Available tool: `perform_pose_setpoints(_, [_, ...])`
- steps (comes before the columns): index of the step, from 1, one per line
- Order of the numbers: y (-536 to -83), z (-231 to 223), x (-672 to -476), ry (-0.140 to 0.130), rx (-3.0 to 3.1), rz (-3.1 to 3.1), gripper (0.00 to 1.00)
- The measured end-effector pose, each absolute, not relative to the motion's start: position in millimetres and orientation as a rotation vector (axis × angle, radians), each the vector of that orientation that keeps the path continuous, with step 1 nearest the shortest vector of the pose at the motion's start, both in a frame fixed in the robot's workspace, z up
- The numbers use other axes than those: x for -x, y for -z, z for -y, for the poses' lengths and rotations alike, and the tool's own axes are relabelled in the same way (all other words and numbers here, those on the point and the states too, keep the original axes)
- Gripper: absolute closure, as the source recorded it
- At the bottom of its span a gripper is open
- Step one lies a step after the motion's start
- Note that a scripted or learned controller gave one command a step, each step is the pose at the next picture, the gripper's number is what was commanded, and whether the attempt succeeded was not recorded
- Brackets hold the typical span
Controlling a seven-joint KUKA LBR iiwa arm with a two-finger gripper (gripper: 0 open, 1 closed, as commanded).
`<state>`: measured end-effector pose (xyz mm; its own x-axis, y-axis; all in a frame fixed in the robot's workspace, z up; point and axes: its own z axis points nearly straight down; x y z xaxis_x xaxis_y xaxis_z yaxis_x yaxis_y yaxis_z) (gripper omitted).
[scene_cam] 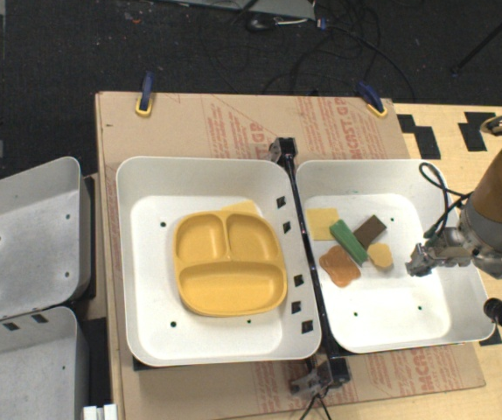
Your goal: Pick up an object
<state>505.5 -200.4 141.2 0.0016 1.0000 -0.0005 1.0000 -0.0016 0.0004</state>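
Claw: I see the gripper at the right of the frame, over the right edge of the right bin; I cannot tell its state.
Nearest thing: the yellow-orange piece lies just left of the claw, apart from it.
Other pieces: a green block, a dark brown block, an orange-brown piece and a pale yellow flat piece cluster in the bin's upper left, farther from the claw.
Count, right bin: I count five small pieces.
Count, left bin: one yellow divided plate, with three compartments.
Bins: two, side by side at centre frame.
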Motion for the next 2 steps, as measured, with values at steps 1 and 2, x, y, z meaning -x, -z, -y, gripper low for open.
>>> perform_pose_setpoints(1, [-184.8,204.9,-509.7,-0.003,-2.216,-2.220,1.00])
perform_pose_setpoints(2, [-229.5,205.3,-511.1,-0.003,-2.215,-2.219,1.00])
